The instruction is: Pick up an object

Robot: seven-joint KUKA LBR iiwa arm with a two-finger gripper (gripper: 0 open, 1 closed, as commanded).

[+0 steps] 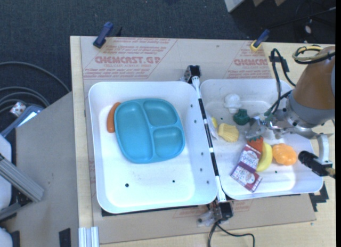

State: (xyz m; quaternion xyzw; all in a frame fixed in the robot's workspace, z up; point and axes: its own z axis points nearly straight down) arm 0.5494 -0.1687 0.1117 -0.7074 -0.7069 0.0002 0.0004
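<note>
Hovering end effector (256, 128) beside red object (256, 143)

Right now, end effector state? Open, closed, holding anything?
End effector: low in the right bin, among the toys near the dark green piece. Open or closed cannot be told; nothing visibly held.

This is looking like a robotics lab or test cell rather than a home: a plywood bench (160, 54) stamped with a supplier's red lettering is carrying two shallow white plastic bins (101, 150), with blue and yellow clamps (102, 34) gripping its far edge. Black cables (21, 89) are lying coiled on dark carpet (53, 6) beyond the bench's left edge, and a grey robot arm with an orange band (315, 94) is reaching in over the right bin.
</note>
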